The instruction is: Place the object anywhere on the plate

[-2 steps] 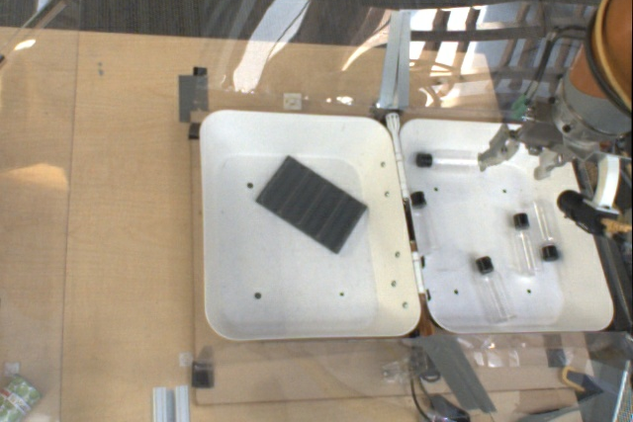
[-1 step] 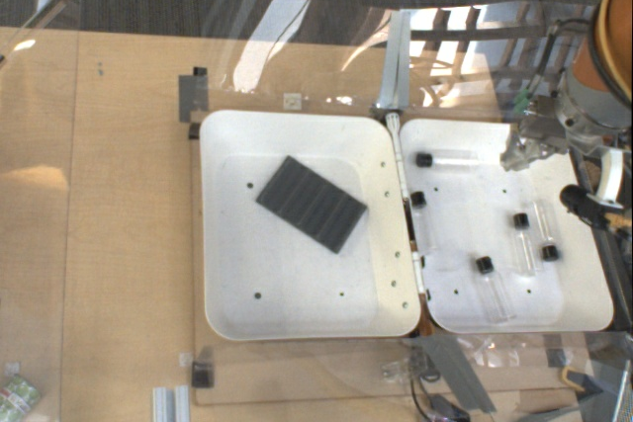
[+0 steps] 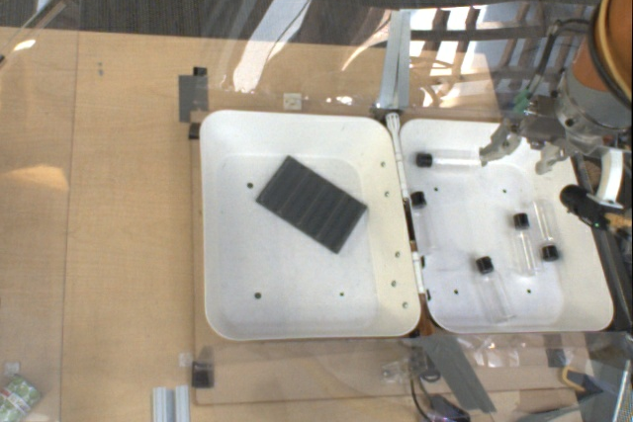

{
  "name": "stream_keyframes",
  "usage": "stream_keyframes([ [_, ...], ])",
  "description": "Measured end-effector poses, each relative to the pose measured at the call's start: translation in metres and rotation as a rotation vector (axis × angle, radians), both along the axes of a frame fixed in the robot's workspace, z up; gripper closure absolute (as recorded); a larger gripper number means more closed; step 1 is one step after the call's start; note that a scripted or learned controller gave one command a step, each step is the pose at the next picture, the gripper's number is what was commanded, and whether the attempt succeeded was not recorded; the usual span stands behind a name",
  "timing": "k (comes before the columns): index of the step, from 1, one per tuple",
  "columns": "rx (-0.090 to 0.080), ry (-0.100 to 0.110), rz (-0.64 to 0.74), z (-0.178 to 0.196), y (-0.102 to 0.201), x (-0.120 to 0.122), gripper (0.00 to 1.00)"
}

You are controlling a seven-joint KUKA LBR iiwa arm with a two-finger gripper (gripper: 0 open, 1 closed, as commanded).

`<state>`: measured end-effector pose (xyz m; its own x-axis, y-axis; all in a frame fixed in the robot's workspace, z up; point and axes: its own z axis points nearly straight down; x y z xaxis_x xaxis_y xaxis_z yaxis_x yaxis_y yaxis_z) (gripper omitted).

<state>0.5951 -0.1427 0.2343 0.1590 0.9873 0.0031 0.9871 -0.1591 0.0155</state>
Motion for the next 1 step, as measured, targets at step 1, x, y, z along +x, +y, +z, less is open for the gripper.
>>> stream_keyframes([
  [1, 0.000, 0.000, 0.000, 0.0000, 0.0000, 0.0000, 0.00],
])
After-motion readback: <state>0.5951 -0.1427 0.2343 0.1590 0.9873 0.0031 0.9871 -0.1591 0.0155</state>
